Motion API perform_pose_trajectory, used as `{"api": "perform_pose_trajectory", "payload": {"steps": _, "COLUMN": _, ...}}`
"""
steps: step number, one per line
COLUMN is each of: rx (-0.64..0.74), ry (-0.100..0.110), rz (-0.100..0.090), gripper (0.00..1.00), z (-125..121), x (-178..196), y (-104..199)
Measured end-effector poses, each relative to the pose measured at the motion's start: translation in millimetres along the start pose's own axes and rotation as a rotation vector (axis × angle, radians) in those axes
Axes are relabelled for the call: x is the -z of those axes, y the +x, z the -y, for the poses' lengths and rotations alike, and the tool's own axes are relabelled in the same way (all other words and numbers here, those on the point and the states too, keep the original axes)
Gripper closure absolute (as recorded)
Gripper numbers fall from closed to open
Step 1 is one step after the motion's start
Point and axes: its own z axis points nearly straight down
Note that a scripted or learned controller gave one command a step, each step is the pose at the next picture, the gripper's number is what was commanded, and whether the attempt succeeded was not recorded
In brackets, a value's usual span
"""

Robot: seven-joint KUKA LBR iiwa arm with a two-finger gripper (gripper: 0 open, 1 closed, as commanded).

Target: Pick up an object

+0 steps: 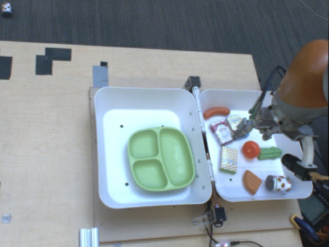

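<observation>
bright, even overhead light with soft shadows; the white bins (154,99) glare slightly, and detail is somewhat blurred.

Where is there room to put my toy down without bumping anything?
The left bin has bare white floor all around the green divided plate, widest between the plate and the bin's far and left walls. The plate's three compartments are free too. The right bin is crowded: sausage, tomato, packets and the gripper fill it.

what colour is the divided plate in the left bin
Light green; the divided plate shows plainly in the camera view.
</observation>
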Motion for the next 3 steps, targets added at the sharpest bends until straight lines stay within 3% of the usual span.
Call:
{"api": "perform_pose_trajectory", "payload": {"steps": 1, "rx": -0.002, "ry": -0.014, "rz": 0.003, "gripper": 0.00, "z": -9.1, "x": -121.3, "y": -47.8}}
{"api": "perform_pose_trajectory", "payload": {"steps": 2, "rx": -0.001, "ry": -0.015, "rz": 0.001, "gripper": 1.00, "z": -10.1, "x": -111.0, "y": -46.2}}
{"api": "perform_pose_trajectory", "payload": {"steps": 3, "rx": 0.001, "ry": -0.002, "rz": 0.000, "gripper": 1.00, "z": 39.2, "x": -31.4, "y": 11.3}}
